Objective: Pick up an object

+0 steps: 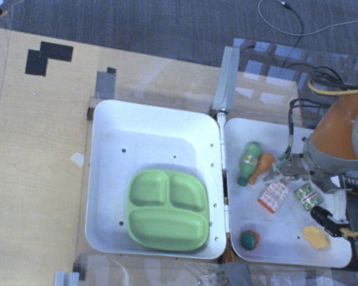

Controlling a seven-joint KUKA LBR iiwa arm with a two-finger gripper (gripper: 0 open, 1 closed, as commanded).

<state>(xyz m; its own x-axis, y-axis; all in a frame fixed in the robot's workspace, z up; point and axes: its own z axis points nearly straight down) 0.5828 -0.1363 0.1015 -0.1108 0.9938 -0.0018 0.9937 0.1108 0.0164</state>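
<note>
Claw above the right bin, near the carrot

Arm (345, 130) reaches in from the right; claw (291, 163) hangs low over the right bin (339, 259), just beside the carrot (262, 167) and bottle (248, 162). Whether it is spread or pressed together cannot be told. A sound grasp would centre on one item, clear of neighbours such as the packet (273, 196). Left bin (108, 163) holds a green tray (167, 209).

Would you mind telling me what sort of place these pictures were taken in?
Probably a robotics lab: a wooden bench bears two white bins behind clear panels, a robot arm reaches over small objects, and a loose cable lies on grey carpet.
</note>
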